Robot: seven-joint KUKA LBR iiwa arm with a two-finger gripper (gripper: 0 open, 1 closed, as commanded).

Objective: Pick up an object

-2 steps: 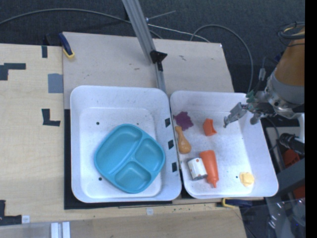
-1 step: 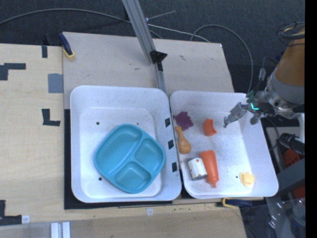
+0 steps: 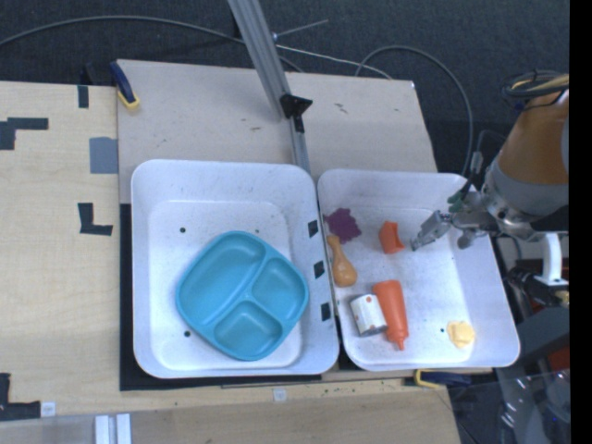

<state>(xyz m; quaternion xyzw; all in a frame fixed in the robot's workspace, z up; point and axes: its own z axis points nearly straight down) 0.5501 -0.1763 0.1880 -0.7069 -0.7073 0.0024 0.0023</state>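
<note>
Gripper [image 3: 427,236] hovering just right of the small orange block [image 3: 390,238], can't tell its state, nothing visibly held. Pick not done.

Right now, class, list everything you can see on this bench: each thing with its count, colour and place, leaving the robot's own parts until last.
bins: two, white, side by side on the bench
divided plate: one, blue, in the left bin
purple piece: one, purple, right bin, upper left
small orange block: one, orange, right bin, just left of the pincer
pear-shaped toy: one, tan, right bin, by its left wall
can: one, silver, right bin, beside the carrot
carrot: one, orange, right bin, lower middle
yellow piece: one, yellow, right bin, lower right corner
clamp: one, blue and yellow, bench's upper left
pincer: one, grey, over the right bin
</note>
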